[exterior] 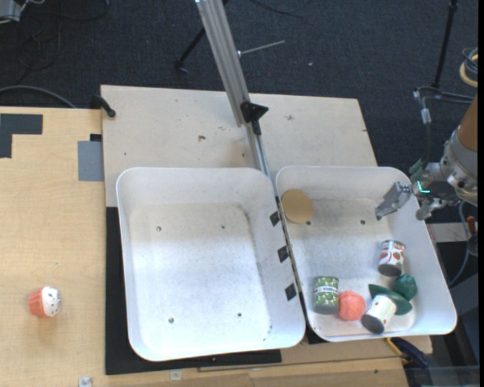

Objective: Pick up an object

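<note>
Camera view: claw (409, 199) above right bin (339, 176)

— How many bins am I looking at?
— I count two white bins: the left bin (194, 264) and the right bin (347, 224).
— And the pieces?
— In the right one I count two small cans, one green-labelled (325, 293) and one red-and-white (391, 256); one tan disc (297, 206); one orange-red ball (352, 305); one dark green piece (400, 287); one white cup (379, 312). One more little red-and-white toy (44, 302) out on the tabletop (32, 216).
</note>
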Tool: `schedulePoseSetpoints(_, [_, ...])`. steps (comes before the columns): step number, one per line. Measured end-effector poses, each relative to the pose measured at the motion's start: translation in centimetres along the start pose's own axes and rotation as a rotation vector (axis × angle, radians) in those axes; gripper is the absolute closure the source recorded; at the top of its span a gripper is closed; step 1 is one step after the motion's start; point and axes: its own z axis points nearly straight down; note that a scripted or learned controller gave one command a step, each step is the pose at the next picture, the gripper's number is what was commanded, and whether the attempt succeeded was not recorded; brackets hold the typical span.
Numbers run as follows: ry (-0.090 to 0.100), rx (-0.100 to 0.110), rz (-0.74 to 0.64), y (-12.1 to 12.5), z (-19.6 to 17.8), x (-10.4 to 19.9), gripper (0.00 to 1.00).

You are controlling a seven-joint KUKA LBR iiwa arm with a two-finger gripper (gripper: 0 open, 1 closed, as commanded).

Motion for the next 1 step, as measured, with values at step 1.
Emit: schedulePoseSetpoints(1, [-0.001, -0.004, 0.0, 0.08, -0.22, -0.01, 0.0])
